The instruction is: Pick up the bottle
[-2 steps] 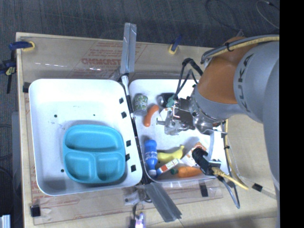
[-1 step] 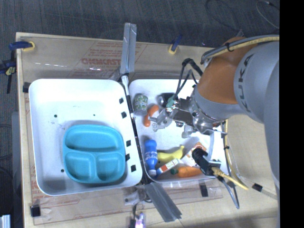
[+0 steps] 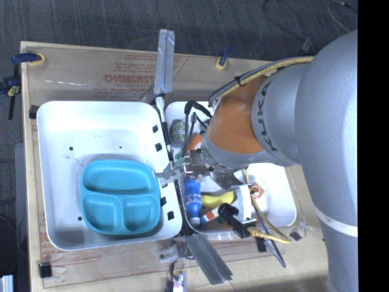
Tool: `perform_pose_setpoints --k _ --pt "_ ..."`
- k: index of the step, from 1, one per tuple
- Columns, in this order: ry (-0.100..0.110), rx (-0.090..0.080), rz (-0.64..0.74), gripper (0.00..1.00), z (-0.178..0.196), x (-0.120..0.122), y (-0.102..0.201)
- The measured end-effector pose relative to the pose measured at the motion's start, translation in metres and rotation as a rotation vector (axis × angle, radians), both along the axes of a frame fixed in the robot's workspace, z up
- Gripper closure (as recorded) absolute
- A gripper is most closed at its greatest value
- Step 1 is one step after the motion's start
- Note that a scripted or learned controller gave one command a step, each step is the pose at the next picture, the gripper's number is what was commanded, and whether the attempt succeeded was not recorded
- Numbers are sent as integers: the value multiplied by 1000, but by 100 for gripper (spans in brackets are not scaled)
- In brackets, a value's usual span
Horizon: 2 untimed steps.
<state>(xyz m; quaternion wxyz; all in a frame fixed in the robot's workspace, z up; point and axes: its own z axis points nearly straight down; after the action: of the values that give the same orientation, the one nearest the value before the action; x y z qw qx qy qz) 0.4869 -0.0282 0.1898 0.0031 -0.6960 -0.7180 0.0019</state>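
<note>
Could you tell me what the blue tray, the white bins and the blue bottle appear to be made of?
Blue tray: likely moulded plastic, with a matte, even turquoise surface and rounded compartment walls.
White bins: probably thin formed plastic, smooth with a slight sheen, soft rounded corners and a few dark specks.
Blue bottle: seemingly plastic, with a glossy blue body; too small to be sure.

1. A robotics lab: a large grey industrial arm with an orange band (image 3: 292, 114) works over a wooden bench (image 3: 91, 72).
2. Two shallow white plastic bins (image 3: 55, 163) sit clamped there.
3. Loose cables (image 3: 328, 8) cross dark carpet.
</note>
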Motion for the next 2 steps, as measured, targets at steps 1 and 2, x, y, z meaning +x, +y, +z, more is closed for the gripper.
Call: perform_pose_setpoints --k 1,2 --pt "-1 0 -13 0 0 -10 -50" --pt "-19 -21 -160 0 -95 -1 -94"
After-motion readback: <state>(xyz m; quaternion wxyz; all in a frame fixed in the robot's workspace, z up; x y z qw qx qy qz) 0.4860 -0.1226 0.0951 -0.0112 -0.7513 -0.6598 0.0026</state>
